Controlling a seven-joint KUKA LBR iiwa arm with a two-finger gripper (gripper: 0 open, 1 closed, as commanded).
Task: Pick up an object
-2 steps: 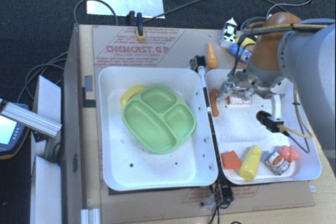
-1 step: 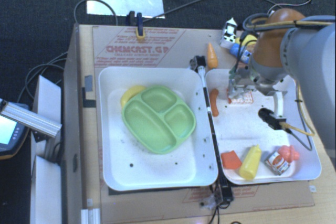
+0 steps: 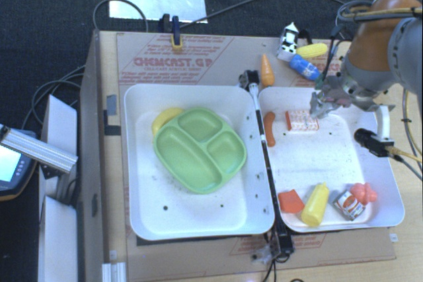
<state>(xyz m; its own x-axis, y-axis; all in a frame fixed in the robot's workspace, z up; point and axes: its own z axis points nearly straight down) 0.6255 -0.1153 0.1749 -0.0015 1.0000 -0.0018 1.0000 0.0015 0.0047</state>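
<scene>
End effector (image 3: 322,109) is being positioned in the right bin (image 3: 344,155) just beside the red-and-white packet (image 3: 301,120), nothing visibly being held and its spread not being discernible, so lifting is being judged as not yet done.

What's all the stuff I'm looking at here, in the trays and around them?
Bins: 2, white, side by side on the bench.
Divided plate: 1, green, left bin.
Yellow piece: 1, left bin, tucked under the plate's far edge.
Sausage-shaped toy: 1, orange-red, right bin, by the divider.
Small packet: 1, red and white, right bin, far side.
Block: 1, orange, right bin, near edge.
Bottle: 1, yellow, beside the block.
Can: 1, red and white, near right corner.
Pink toy: 1, next to the can.
Carrot: 1, orange, bench behind the bins.
Arm: 1, grey and orange, its gripper by the packet.
</scene>
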